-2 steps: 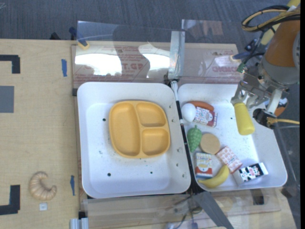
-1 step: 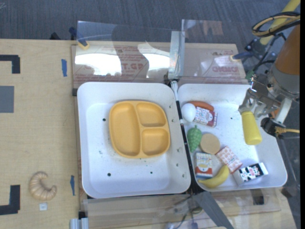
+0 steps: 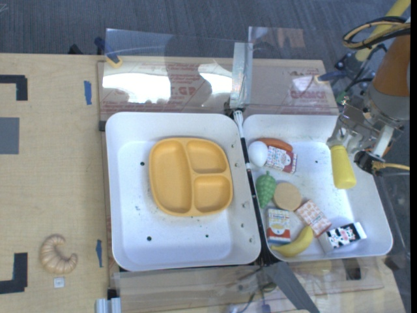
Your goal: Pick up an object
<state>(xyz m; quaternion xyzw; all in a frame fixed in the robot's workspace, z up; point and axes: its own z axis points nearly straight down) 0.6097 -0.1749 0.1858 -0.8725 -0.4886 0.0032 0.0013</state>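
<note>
Left bin (image 3: pixel 124 194) with yellow tray (image 3: pixel 190 175); right bin (image 3: pixel 376 204) with toy foods; pincer (image 3: pixel 348 142) grasping mustard bottle (image 3: pixel 343 167)

One fixed camera looked down at a slant from above the bench (image 3: pixel 45 175), far enough back to take in both white bins: the left bin (image 3: pixel 124 194) sat near centre frame, the right bin (image 3: pixel 378 214) toward the right edge. The arm (image 3: pixel 391 77) entered at upper right.

No legible text on the small cartons (image 3: pixel 280 225), print too small.
</note>
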